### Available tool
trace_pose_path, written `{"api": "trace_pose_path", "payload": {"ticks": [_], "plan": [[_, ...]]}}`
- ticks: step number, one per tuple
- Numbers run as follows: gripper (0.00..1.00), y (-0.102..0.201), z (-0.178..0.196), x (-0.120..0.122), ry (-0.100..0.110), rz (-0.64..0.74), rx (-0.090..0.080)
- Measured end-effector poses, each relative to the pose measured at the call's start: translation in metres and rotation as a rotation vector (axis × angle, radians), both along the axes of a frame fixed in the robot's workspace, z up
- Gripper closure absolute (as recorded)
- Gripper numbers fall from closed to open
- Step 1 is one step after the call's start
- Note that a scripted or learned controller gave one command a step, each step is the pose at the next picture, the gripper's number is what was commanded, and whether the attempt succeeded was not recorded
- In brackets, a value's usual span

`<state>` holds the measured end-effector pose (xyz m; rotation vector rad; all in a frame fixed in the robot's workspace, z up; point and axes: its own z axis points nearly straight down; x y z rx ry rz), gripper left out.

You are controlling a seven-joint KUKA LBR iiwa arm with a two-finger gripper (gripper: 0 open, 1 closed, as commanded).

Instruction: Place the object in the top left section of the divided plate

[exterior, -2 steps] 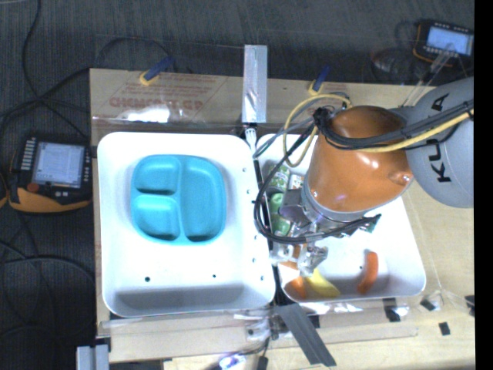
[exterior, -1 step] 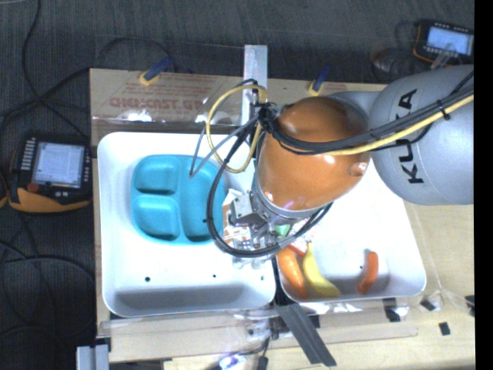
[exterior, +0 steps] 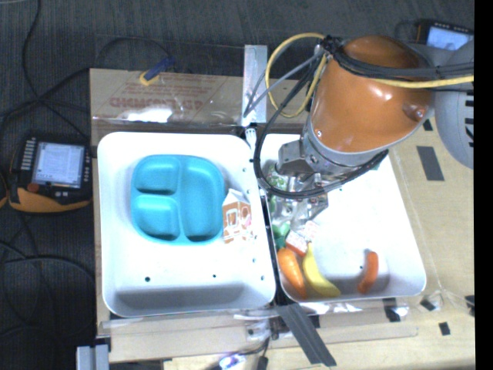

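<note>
A blue divided plate point(exterior: 176, 197) lies in the left bin point(exterior: 123, 276), with a small orange-and-white carton point(exterior: 237, 217) leaning against its right rim. My gripper point(exterior: 299, 214) hangs low over the left side of the right bin point(exterior: 400, 230), above a green item point(exterior: 280, 226) and a small red-and-white item point(exterior: 296, 241). The arm's orange band hides most of the wrist. A carrot point(exterior: 291, 270) and a banana point(exterior: 316, 274) lie side by side just in front of the gripper, near the bin's front left corner.
An orange sausage-like piece point(exterior: 368, 271) lies at the front right of the right bin. A clear plastic bag point(exterior: 166, 97) lies on the cardboard behind the left bin. A handheld screen unit point(exterior: 52, 168) rests on the floor at the left.
</note>
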<state>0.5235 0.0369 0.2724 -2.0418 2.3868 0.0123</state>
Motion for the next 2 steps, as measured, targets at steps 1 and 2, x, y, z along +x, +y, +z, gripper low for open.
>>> {"api": "trace_pose_path", "payload": {"ticks": [1, 2], "plan": [[1.0, -0.054, 0.114, 0.103, -0.003, -0.101, 0.001], [1.0, -0.13, 0.145, 0.08, -0.003, -0.209, 0.0]]}}
